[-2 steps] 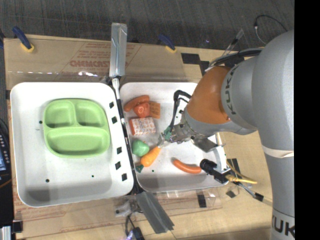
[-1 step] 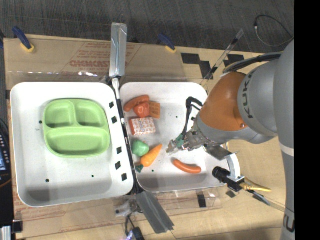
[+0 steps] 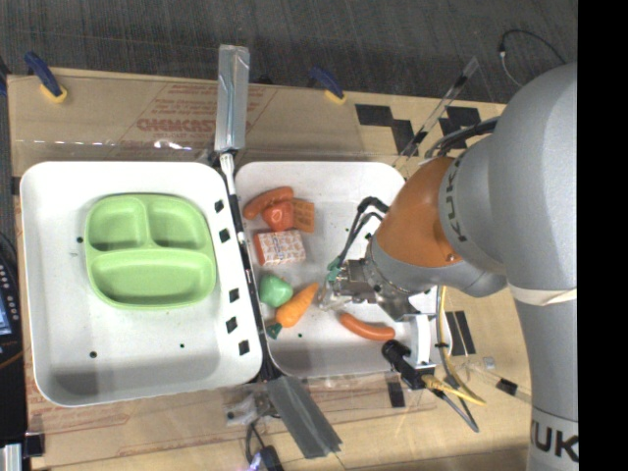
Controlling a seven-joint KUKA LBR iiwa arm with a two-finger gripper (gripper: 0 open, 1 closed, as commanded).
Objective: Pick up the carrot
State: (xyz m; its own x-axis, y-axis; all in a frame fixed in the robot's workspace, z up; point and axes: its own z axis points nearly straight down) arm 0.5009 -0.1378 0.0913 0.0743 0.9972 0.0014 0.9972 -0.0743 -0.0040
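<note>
The two-finger metal gripper (image 3: 339, 281) hangs low in the right white plastic bin (image 3: 324, 361); I cannot tell whether its jaws are parted or closed. The small orange plastic carrot with a green top (image 3: 293, 306) lies just left of the jaws, slanted, untouched. A good grasp would probably shift left and straddle the carrot's middle across its width, avoiding the neighbouring green plastic pepper (image 3: 276, 289).

I see my arm (image 3: 520, 184): bulky grey shell, orange band (image 3: 422, 226) with part of a dark logo, black cables at what looks like the end effector (image 3: 339, 281).
</note>
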